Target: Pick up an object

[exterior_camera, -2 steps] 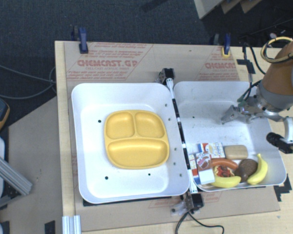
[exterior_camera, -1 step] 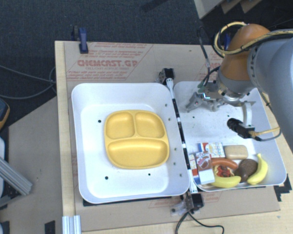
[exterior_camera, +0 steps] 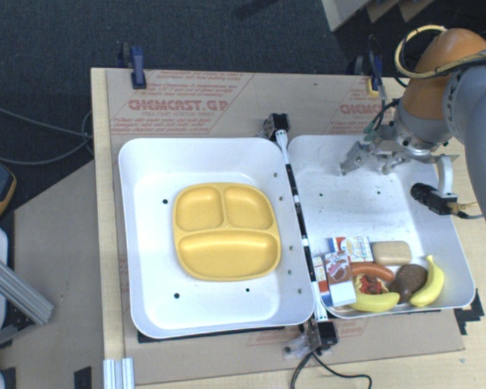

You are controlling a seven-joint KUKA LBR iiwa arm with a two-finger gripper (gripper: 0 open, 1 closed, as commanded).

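The right bin (exterior_camera: 364, 209) holds a pile of toy food in its near corner. In the pile are a red and white carton (exterior_camera: 338, 271), a red sausage (exterior_camera: 373, 271), a tan block (exterior_camera: 391, 252), a brown round piece (exterior_camera: 409, 279) and two yellow bananas (exterior_camera: 428, 285) (exterior_camera: 375, 302). My gripper (exterior_camera: 371, 160) is low over the far end of the same bin, well away from the pile. It is open, with its fingers spread and only bare bin floor between them.
A yellow three-compartment plate (exterior_camera: 226, 232) lies in the middle of the left bin (exterior_camera: 146, 217). A black clip (exterior_camera: 277, 125) sits at the far end of the divider between the bins. A black cable fitting (exterior_camera: 433, 198) hangs by the right bin's right wall.
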